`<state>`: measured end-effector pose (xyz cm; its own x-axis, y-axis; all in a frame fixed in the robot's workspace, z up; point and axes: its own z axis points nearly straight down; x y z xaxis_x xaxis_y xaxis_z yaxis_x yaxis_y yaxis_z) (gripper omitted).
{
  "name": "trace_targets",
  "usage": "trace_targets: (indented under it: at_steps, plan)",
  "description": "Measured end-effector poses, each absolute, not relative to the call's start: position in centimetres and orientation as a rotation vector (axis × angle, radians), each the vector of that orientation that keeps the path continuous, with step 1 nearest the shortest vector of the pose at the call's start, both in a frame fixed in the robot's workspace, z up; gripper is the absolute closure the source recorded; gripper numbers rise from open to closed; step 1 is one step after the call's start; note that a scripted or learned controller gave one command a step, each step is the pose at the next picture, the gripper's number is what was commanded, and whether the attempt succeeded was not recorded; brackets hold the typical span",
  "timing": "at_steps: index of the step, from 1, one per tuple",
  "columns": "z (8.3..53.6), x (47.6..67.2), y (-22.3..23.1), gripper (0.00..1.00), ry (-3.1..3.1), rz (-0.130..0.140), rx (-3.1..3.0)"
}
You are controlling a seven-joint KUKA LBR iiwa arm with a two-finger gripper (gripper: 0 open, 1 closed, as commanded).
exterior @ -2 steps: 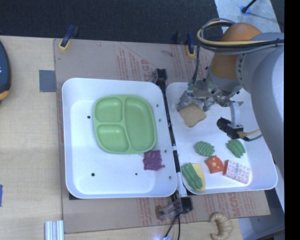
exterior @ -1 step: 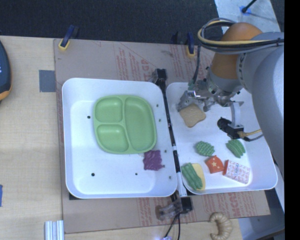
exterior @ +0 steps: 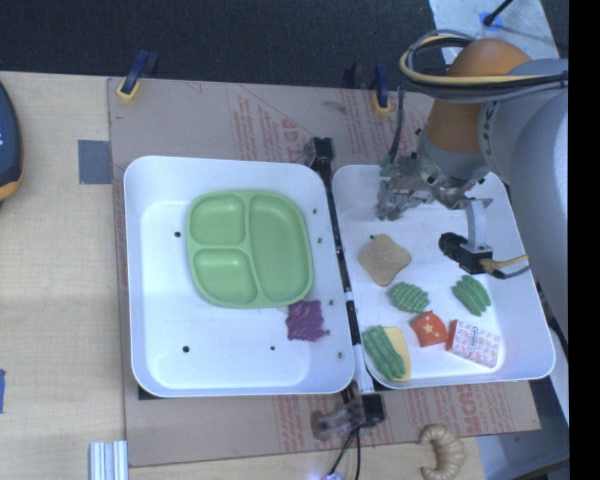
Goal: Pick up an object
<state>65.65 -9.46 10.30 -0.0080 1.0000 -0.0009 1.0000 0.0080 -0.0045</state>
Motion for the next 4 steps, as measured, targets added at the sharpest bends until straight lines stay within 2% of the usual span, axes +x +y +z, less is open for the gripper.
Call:
trace_targets:
  at_steps: [1, 2, 3, 4]
  plan:
    - [10.3, 65.6, -9.5, 0.0, -2.229, 0.007, -2.21]
    - [9.5, 60.2, -9.6, 0.0, -2.22, 0.011, -2.213]
    - [9.4, 55.4, -9.3, 0.0, -2.225, 0.0, -2.219]
    - [9.4, 60.9, -13.1, 0.0, -2.229, -0.003, -2.219]
